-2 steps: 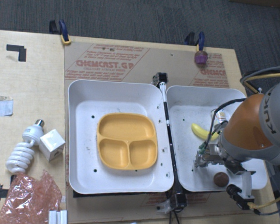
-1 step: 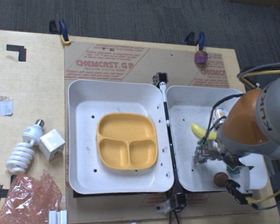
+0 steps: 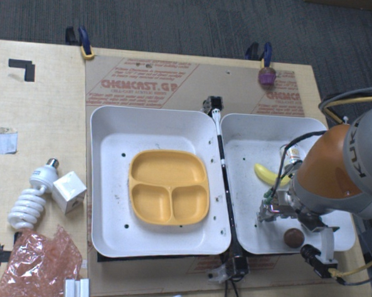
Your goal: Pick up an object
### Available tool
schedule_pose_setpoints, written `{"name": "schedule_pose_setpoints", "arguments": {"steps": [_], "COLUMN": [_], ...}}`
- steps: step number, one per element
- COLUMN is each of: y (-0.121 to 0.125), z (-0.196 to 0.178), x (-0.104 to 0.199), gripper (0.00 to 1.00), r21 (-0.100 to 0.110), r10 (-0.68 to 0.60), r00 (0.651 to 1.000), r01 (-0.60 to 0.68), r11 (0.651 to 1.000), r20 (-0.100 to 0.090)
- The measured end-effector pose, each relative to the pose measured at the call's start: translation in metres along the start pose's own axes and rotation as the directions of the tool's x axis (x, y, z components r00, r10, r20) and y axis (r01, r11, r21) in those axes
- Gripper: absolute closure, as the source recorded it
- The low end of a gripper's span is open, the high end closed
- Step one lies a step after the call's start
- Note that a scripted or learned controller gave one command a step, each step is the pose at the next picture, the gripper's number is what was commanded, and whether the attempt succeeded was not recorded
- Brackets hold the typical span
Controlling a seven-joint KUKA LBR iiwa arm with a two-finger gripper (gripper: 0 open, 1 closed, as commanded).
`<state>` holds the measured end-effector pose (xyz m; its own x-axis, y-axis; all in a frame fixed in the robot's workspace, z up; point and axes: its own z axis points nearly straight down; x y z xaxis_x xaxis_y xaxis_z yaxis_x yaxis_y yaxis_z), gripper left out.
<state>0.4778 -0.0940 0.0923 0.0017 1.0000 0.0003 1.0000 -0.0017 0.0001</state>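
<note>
The gripper (image 3: pixel 271 213) sits low in the right bin (image 3: pixel 250 133), just below the banana (image 3: pixel 267 174), and I cannot tell its state. A brown ball (image 3: pixel 294 237) lies close beside it. Risk: closing between the two could nudge both away and catch nothing.

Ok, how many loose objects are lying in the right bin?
2: a banana near the middle of the right bin and a brown ball near its front edge. The arm may hide others.
</note>
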Motion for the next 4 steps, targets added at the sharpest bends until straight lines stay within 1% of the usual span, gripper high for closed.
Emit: {"name": "schedule_pose_setpoints", "arguments": {"steps": [1,2,3,4], "y": [0.0092,0.0019,0.0055,0.0002], "z": [0.0000,0.0000,0.0001,0.0000], "x": [-0.0024,0.0002,0.0018,0.0015], "gripper": [0.00,0.00,0.00,0.00], "r21": [0.000,0.000,0.000,0.000], "r10": [-0.001,0.000,-0.001,-0.001], "r00": [1.000,1.000,1.000,1.000], "r01": [0.001,0.000,0.001,0.001], "r11": [1.000,1.000,1.000,1.000], "r20": [0.001,0.000,0.000,0.000]}}
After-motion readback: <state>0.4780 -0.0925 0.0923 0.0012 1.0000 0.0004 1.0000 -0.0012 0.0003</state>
